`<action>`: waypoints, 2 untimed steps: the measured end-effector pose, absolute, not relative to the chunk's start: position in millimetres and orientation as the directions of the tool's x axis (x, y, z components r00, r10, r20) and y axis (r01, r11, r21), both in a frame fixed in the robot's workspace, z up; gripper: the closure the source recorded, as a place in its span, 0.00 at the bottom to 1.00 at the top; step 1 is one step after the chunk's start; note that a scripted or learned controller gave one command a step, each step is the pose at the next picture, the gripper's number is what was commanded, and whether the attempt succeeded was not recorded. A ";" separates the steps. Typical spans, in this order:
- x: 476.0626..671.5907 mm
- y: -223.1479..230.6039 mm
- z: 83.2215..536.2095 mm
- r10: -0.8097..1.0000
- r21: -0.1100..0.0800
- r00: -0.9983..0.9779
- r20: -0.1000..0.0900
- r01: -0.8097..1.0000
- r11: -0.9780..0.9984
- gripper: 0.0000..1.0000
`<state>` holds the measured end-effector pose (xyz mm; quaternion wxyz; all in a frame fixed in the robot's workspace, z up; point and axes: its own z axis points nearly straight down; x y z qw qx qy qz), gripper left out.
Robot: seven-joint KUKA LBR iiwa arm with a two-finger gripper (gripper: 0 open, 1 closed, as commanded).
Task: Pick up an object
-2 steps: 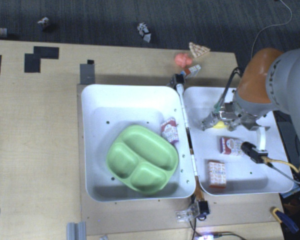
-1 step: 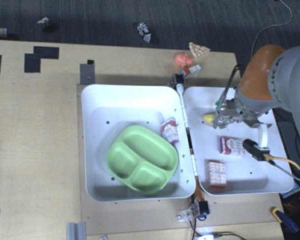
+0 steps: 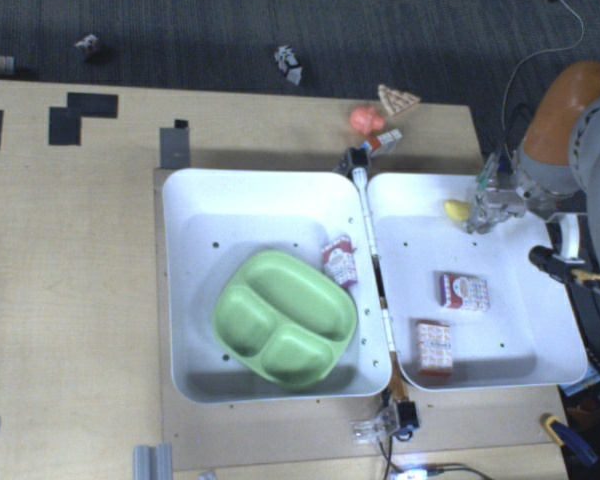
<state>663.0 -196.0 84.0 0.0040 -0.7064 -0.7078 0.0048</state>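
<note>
Fingertips of the gripper blur together from my seat; I cannot tell their spread. They hang in the right bin, touching or just beside a small yellow object, partly hidden, its axis unclear. Nearer lie two red-and-white packets. A green divided tray and another packet occupy the left bin.
</note>
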 end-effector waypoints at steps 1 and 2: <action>663.6 -194.7 83.7 1.000 -0.010 -0.003 0.000 1.000 0.003 0.00; 664.7 -194.1 95.1 1.000 -0.008 -0.007 -0.001 1.000 0.007 1.00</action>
